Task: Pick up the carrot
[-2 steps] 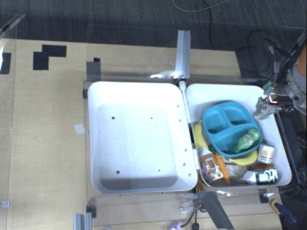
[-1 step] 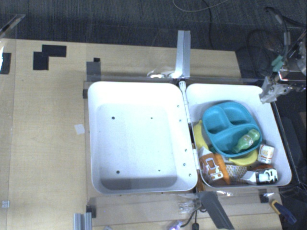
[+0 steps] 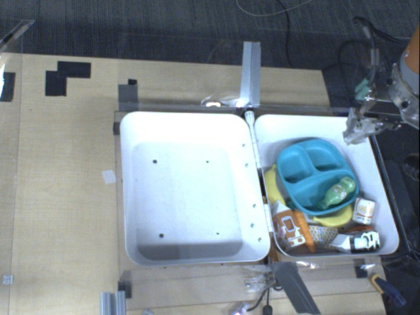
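The carrot (image 3: 311, 235) looks like an orange strip low in the right bin (image 3: 265, 134). It lies wedged between a brown box (image 3: 289, 226) and a yellow plate (image 3: 328, 216), partly covered by them. My gripper (image 3: 356, 132) hangs over the bin's far right corner, well above and behind the carrot. Nothing shows in its grasp.
A blue divided plate (image 3: 312, 170) fills the middle of the right bin, with a green bottle (image 3: 339, 191) lying in it. A small jar (image 3: 363, 210) and a black-and-white tube (image 3: 359, 242) sit along the near right side. The left bin (image 3: 184, 182) stands beside it.
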`<move>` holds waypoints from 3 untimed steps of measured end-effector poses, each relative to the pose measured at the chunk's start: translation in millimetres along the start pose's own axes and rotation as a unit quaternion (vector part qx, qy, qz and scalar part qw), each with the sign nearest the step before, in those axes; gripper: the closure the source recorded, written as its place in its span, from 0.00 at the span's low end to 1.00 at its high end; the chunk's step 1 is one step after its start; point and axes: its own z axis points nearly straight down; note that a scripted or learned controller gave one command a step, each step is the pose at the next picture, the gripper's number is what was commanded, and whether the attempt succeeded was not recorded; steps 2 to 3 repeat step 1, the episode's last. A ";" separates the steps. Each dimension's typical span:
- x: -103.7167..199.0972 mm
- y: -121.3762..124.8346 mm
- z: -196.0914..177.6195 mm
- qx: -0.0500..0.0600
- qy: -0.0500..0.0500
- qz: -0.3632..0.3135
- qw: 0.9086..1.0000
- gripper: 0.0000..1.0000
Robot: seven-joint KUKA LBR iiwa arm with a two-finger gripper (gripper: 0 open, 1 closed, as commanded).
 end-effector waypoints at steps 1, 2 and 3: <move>23.6 11.0 -43.1 -0.001 0.000 0.061 0.998 1.00; 23.6 11.0 -43.1 -0.001 0.000 0.061 0.998 1.00; 23.6 11.0 -43.1 -0.001 0.000 0.061 0.998 1.00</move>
